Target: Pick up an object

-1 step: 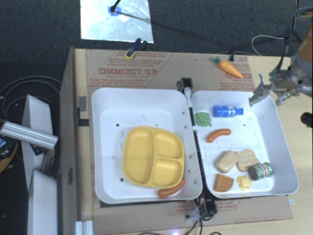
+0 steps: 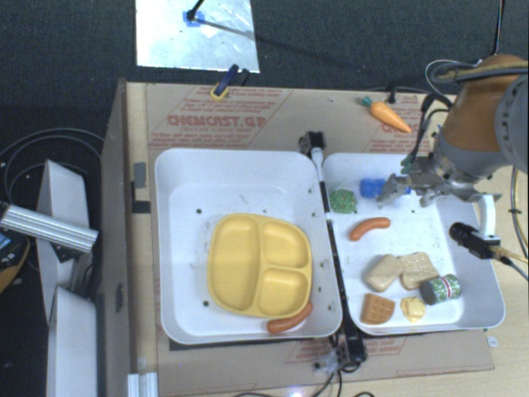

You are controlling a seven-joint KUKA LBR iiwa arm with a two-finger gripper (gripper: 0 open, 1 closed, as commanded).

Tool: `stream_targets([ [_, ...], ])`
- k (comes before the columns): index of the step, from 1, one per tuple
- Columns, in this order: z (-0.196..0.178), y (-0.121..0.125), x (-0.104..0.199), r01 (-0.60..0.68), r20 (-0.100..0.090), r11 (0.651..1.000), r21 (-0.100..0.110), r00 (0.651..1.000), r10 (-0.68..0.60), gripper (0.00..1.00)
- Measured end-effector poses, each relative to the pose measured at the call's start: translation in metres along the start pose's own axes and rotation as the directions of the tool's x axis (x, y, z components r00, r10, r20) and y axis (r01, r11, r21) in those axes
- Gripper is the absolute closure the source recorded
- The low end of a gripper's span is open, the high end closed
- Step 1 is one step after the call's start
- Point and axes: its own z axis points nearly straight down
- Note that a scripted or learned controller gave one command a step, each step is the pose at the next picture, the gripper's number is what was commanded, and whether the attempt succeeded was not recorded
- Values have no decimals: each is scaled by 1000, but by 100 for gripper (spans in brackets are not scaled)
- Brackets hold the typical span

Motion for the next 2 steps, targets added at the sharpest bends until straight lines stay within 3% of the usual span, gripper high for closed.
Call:
stream_targets([
  [1, 76, -12, 31, -1, 1, 1000, -4, 1000, 1, 0],
  [2, 65, -11, 30, -1, 2, 1000, -6, 1000, 1, 100],
])
